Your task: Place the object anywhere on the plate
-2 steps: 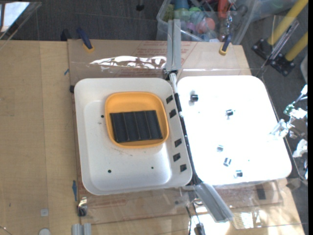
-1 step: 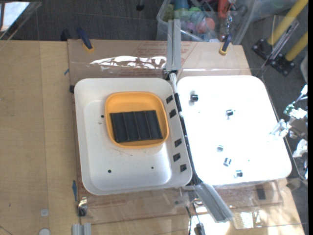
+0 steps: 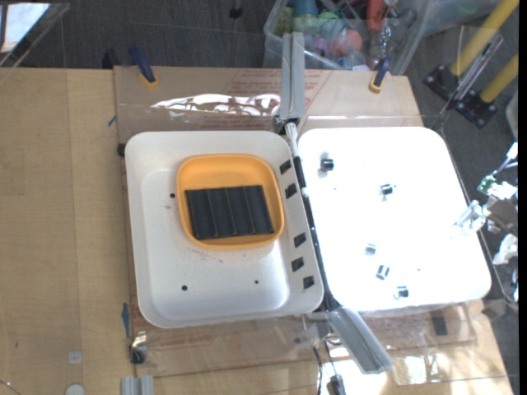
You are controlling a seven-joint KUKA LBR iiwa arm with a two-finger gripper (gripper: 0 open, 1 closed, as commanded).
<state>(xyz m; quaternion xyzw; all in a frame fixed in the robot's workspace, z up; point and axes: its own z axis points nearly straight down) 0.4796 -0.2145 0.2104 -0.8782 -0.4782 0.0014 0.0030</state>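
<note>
An orange, rounded-square plate (image 3: 230, 171) sits in the left white bin (image 3: 156, 286), a little behind its middle. A black ribbed rectangular object (image 3: 228, 211) lies flat on the plate and covers most of its floor. My gripper (image 3: 494, 208) is partly in view at the far right edge, just outside the right bin's rim. It is far from the plate and nothing shows in it.
The right white bin (image 3: 436, 151) holds several small dark bits scattered over its floor, such as a small dark bit (image 3: 327, 164). A black-tabbed divider (image 3: 298, 220) runs between the bins. A clear box of colourful toys (image 3: 354, 11) stands behind the bench.
</note>
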